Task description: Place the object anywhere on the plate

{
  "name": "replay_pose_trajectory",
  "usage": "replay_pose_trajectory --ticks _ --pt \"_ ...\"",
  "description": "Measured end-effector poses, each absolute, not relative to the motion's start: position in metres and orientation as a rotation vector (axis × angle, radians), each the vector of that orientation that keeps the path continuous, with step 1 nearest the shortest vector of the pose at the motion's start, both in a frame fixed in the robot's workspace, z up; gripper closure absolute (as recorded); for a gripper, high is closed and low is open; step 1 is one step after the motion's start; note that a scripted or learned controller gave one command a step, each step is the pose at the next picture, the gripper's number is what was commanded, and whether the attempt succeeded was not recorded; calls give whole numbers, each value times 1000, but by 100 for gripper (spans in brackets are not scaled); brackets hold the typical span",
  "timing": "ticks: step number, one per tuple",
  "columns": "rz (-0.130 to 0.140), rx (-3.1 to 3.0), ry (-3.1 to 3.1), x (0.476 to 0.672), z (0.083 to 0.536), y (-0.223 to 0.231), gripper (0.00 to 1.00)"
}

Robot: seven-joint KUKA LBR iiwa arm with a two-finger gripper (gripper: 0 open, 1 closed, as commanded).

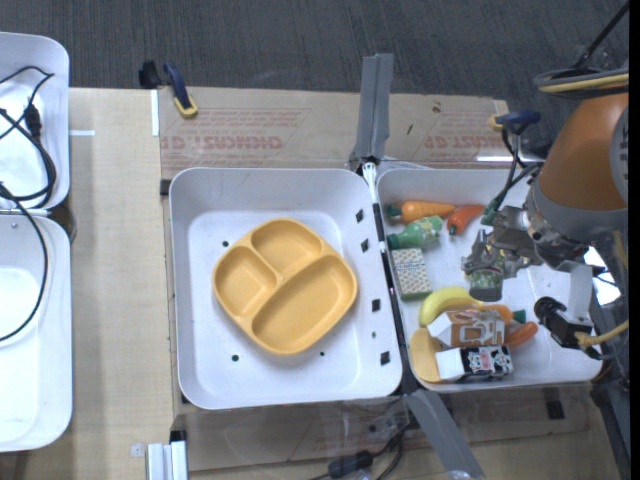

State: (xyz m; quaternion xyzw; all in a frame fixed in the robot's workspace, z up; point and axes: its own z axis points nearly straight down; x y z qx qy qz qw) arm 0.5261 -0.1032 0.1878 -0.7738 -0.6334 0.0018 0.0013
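Gripper [487, 276] hangs low in the right bin [585, 370]; can't tell its finger state, nothing visibly held. Looks like the pick step: banana [446, 303] lies just below-left of the tips, carrots [428, 209] above-left, milk carton [478, 360] further below. Next move needs a firm grab on one obj, then carry left to the yellow plate [285, 286] in the left bin [190, 298], well apart.

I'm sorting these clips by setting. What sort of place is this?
Probably a robotics lab bench, not a kitchen: a robot arm reaches over two white bins, the food looks like toys, and clamps and cables lie around.
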Motion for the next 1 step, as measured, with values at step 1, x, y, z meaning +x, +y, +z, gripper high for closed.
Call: replay_pose_trajectory --ticks 1 --pt "6 -2416 -2006 615 215 -21 100"
